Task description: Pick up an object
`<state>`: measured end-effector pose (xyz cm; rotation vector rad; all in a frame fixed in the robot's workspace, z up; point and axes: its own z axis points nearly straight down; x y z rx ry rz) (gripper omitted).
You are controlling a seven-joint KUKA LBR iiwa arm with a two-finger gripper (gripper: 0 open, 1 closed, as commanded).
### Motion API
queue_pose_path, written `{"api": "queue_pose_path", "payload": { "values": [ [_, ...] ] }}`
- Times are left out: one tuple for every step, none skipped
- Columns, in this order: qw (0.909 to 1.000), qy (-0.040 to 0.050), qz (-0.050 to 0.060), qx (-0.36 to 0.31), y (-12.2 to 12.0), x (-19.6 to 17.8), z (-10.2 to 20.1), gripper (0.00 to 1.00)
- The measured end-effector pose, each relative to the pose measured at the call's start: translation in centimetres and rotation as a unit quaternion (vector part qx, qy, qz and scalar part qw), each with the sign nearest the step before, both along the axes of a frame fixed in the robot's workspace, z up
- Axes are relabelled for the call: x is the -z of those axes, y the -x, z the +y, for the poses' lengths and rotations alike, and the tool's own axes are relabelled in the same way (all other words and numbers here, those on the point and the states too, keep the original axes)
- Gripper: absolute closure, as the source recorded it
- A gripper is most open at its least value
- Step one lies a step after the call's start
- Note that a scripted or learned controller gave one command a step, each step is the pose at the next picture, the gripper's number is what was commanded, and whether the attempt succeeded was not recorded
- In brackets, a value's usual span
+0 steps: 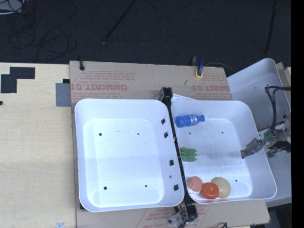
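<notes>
Along the right bin's (259,127) front edge: a red cap (210,190) between a pink piece (194,183) and a tan disc (222,185), all touching. Crowded, probably light and hard. Mid-bin by the left wall, a green toy (188,154), soft-looking. Back-left, a blue bottle (189,120) on its side: light, slick, likely to roll, best taken across the body. Gripper (250,149) at the right wall; jaw state cannot be told. Left bin (83,127) beyond, on cardboard (118,80). Dark floor behind.

A robotics lab or test cell is indicated by two white bins (124,109) clamped side by side on a cardboard sheet (142,80) over a pale wooden bench (33,151), with cables (28,13) strewn across dark flooring behind.
</notes>
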<state>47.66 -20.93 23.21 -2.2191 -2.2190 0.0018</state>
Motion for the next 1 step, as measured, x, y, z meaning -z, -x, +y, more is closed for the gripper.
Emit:
{"api": "queue_pose_path", "payload": {
  "values": [
    [1.0, -0.0004, 0.001, -0.001, -0.01, -0.97, -0.05, 1.0]
  ]
}}
